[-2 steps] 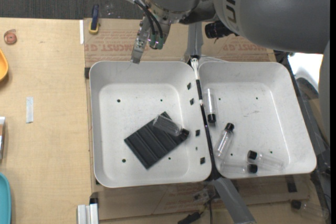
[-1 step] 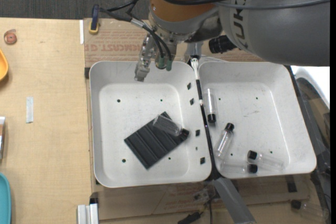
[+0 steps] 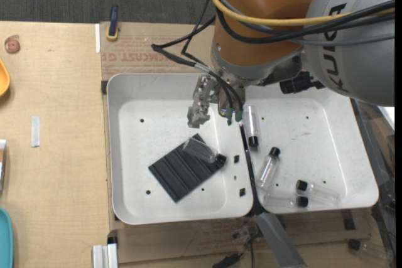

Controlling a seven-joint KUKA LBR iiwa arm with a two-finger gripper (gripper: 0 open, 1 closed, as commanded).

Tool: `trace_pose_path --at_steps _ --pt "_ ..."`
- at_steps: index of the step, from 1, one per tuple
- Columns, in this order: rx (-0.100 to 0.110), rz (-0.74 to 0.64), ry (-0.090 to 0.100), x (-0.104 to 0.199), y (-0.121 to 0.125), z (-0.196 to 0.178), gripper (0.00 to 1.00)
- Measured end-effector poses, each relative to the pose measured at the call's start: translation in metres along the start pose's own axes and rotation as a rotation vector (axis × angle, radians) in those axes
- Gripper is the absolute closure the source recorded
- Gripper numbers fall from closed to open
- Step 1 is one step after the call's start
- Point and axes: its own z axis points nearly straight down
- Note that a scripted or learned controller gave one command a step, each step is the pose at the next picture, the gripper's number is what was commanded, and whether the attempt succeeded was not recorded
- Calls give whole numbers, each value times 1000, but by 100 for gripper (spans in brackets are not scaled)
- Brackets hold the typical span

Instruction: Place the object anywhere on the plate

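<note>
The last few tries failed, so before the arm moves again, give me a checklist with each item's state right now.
1. Pincer is over the left bin: ok.
2. Something held in the pincer: cannot tell.
3. Dark ridged plate lies flat in the left bin, within reach below the pincer: ok.
4. A dark item already rests on the plate's upper corner; whether it is the task object: cannot tell.
5. Clear vials lie in the right bin, apart from the plate: ok.
6. Cables hang near the pincer: cannot tell if they snag.

Matt ribbed black plate (image 3: pixel 180 171), glossy white plastic bins (image 3: pixel 119 135), clear vials (image 3: pixel 269 166).
</note>
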Motion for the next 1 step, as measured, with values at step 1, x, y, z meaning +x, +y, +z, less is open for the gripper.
trace_pose_path --at_steps 1 --pt "-2 -199 -2 11 -7 -28 100"
